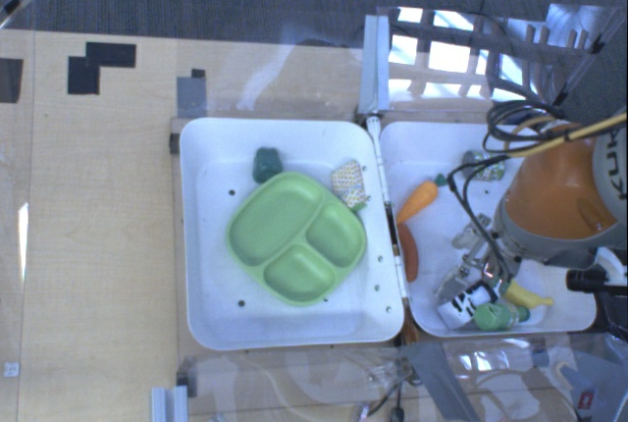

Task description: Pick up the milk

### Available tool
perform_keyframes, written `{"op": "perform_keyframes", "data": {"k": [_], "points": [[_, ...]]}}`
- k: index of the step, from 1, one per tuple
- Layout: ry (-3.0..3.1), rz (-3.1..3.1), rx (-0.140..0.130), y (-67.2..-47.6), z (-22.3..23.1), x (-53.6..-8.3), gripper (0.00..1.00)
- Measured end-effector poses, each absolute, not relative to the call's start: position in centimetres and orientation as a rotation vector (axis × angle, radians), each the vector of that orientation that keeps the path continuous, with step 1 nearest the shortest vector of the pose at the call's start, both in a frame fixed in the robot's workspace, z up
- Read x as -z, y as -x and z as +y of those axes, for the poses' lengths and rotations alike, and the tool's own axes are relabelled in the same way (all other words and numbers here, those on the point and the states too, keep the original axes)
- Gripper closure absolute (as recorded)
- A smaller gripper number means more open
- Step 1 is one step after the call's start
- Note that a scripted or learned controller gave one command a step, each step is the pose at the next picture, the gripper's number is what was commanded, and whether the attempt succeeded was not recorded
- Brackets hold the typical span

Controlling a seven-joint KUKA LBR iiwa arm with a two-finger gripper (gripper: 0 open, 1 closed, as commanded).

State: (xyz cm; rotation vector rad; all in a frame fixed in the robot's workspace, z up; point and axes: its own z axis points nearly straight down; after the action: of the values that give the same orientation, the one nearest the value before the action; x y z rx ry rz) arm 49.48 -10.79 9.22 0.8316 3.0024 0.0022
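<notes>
The milk (457, 309) is a small white carton with black patches. It lies in the right bin (432, 155) near the front wall. My gripper (475, 279) hangs just above it and touches or almost touches its top; the orange band of the arm (559, 199) fills the bin's right side. A green item (496, 316) and a yellow banana (530, 296) lie right beside the carton, and the arm partly hides them.
An orange carrot (419, 200) and a brown sausage (408, 250) lie along the right bin's left side. The left bin (201, 214) holds a green divided plate (297, 237), a dark teal lump (267, 164) and a speckled piece (348, 183). Black cables (510, 121) loop above the arm.
</notes>
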Motion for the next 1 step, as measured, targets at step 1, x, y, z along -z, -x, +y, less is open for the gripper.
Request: {"op": "perform_keyframes", "data": {"k": [1], "points": [[-1.192, 2.894, -0.006, -55.2, -11.46, -8.98, 0.0]]}}
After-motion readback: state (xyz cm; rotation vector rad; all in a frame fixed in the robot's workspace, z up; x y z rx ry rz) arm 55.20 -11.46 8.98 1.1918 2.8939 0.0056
